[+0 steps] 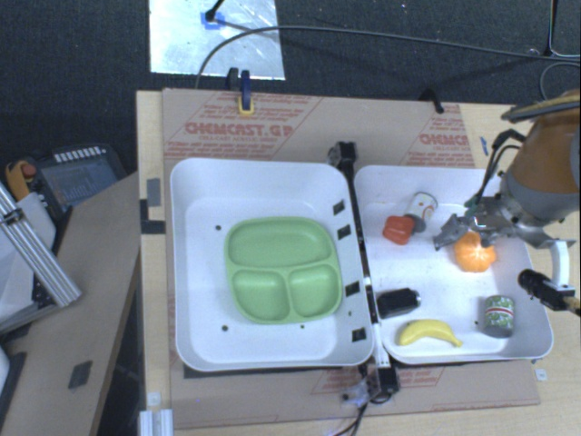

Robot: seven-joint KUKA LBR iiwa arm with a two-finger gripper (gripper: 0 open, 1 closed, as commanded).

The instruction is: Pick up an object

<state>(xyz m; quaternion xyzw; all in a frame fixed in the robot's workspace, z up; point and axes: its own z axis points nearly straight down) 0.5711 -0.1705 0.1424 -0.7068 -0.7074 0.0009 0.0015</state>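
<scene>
Dark carpet floor (73,53) around a cardboard-topped bench (300,125), with a shiny metal plate (216,21) behind.

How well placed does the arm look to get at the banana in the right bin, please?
Probably yes. The banana lies flat near the front wall of the right bin, with open floor around it; the black object and the can sit apart. The gripper is over the orange.

Even, bright overhead light; soft shadows, slightly grainy focus.

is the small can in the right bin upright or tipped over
Upright. The can shows its round grey top facing up, with the printed side wall below it, standing near the right bin's front right corner, beside the banana.
</scene>
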